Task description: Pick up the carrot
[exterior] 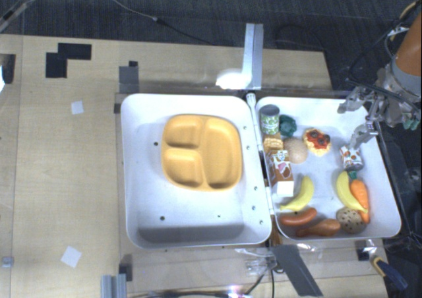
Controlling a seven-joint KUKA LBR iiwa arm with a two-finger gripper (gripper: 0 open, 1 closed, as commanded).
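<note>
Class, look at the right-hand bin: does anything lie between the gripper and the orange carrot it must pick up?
Yes. The gripper hangs over the bin's upper right, and a small white patterned block lies between it and the orange carrot. A yellow banana lies tight against the carrot's left side, crowding any grasp there.

The arm (410,53) at three o'clock is grey with an orange band — dark cables loop beside it — ending in a metal gripper (366,119) with thin silvery fingers.
</note>
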